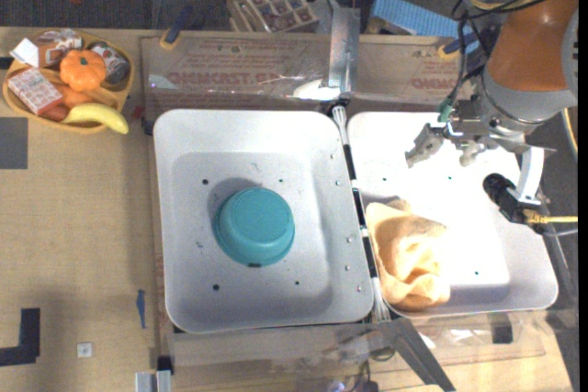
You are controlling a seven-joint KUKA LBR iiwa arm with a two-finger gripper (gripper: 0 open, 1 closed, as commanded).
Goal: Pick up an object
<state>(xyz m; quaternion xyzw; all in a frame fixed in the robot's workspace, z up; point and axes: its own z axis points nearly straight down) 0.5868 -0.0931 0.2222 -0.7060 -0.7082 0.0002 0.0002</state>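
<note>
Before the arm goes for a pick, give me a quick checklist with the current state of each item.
1. Gripper carries nothing: ok, nothing between its fingers.
2. Fingers spread for a grasp: ok.
3. Target in the same bin: ok, yellow cloth lies in the right bin.
4. Gripper over the cloth: not ok, it hangs above bare floor farther back.
5. Alternative object: ok, teal bowl sits upside down in the left bin.

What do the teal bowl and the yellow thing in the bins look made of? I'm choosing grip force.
The teal bowl, upside down in the left bin, looks like rigid plastic: smooth, uniform colour, soft sheen. The yellow thing in the right bin looks like soft cloth: crumpled folds, matte, no fixed shape.
</note>
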